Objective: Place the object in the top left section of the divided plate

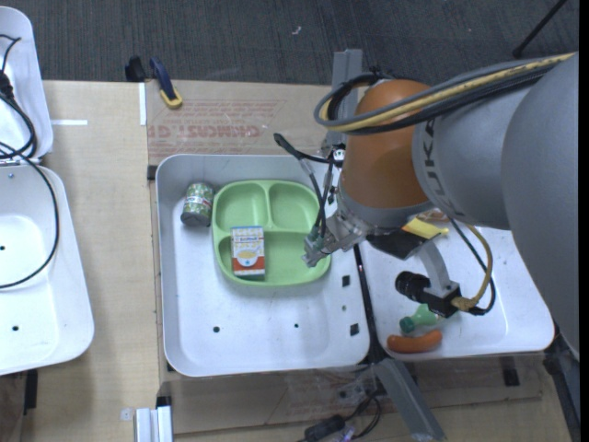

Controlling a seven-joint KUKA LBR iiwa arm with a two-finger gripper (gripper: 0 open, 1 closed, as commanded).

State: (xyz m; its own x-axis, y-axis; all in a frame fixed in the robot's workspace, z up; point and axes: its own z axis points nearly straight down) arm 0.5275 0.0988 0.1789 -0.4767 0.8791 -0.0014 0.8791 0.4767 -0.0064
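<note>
1. Gripper: hangs low over the right rim of the green divided plate. Nothing can be seen held in it, and whether it is clenched or released cannot be told from this angle.
2. Small orange-and-white carton: taken here to be the task's object. It lies flat on the plate, on its left side and toward the lower edge, well apart from the gripper.
3. Upper-left hollow of the plate: appears bare above the carton. Whether a ridge separates it from the carton's spot is unclear.
4. Progress, as a judgement: the carton is already on the plate but seems to sit below the target section. What is left is a re-grasp and a short shift toward the upper-left corner.
5. Patterned can: stands in the same bin, just beside the plate's left rim.
6. Neighbouring bin: holds an orange sausage-shaped item and a green piece.
</note>
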